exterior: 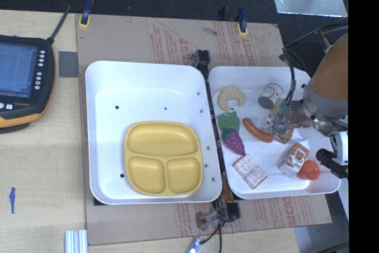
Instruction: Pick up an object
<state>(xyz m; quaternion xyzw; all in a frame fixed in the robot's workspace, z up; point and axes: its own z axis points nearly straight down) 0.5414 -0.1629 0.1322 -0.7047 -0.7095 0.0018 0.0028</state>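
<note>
The right bin [237, 77] holds several toy food items: a beige croissant [230, 97], a green leafy piece [228, 122], a purple grape bunch [235, 142], an orange sausage [257, 131], a small printed box [249, 170], a white and orange carton [294, 159], a red tomato [308, 170] and a grey can [270, 94]. My gripper [282, 125] reaches in from the right and hangs low over the bin, right beside the sausage's right end.
The left bin [106, 83] holds a yellow three-compartment tray [164, 158]. A tablet controller [21, 77] lies at the far left of the bench. Clamps and cables sit between the bins at front and back.
</note>
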